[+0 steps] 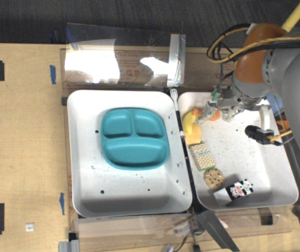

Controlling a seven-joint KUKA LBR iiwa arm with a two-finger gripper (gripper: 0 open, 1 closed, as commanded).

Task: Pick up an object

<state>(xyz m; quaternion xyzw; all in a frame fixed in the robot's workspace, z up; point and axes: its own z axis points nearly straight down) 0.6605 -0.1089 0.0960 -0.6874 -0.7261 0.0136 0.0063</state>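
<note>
My gripper [219,109], whether open or closed I cannot tell, hangs just beside the banana [190,121]; it could slip against the bin wall [184,140].

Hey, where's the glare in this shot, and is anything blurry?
Camera view: strong glare washes out the clear plastic sheet behind the left bin; the teal divided plate is evenly lit and sharp; the gripper region over the right bin looks soft and cluttered.

Teal tray [135,138], yellow banana [191,124], possibly chequered packet [202,156].
</note>
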